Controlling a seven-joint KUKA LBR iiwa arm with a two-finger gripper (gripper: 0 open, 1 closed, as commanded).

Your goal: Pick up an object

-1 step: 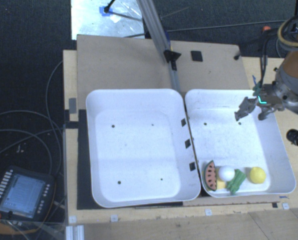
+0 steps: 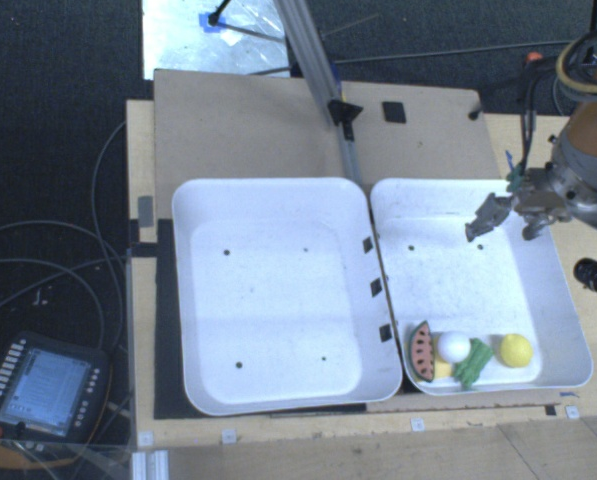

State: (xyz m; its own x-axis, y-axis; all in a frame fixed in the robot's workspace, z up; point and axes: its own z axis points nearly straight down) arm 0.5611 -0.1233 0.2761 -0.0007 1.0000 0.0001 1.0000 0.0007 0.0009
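Approach phase, by my read: the two-finger gripper (image 2: 506,222) hung spread and empty over the right shallow white bin (image 2: 556,268), well apart from the round yellow lemon-like toy (image 2: 516,350) at the near edge; next, drop toward that corner.
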